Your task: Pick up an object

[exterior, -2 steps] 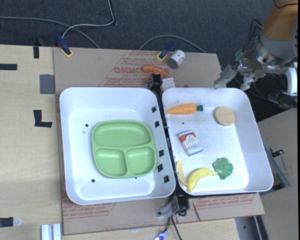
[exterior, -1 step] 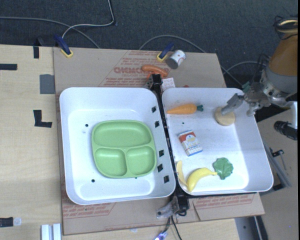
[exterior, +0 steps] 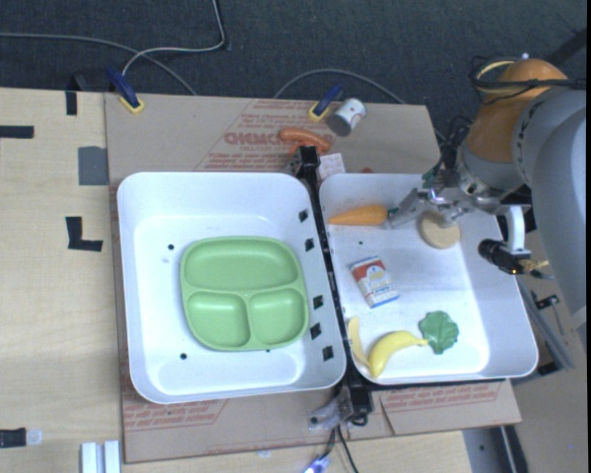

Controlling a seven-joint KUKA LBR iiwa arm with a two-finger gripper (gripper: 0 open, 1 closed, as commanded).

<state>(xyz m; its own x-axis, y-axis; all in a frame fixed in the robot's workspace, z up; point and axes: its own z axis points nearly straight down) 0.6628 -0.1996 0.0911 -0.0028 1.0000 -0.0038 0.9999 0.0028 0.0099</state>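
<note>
Two bins, pincer (exterior: pixel 406 212) by carrot (exterior: pixel 358 216) — grip state unclear, tan disc (exterior: pixel 439 233) partly hidden.

Two white bins (exterior: pixel 138 264) sit side by side; the left holds a pale green plate (exterior: pixel 244 293). The right holds an orange carrot (exterior: pixel 358 216), yellow banana (exterior: pixel 389 349), green broccoli (exterior: pixel 438 331) and a red-and-white carton (exterior: pixel 374 282).

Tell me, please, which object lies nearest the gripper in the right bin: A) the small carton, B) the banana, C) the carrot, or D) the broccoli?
C: the carrot lies along the back of the right bin right beside the gripper, while the small carton sits mid-bin and the banana and broccoli lie near the front.
</note>
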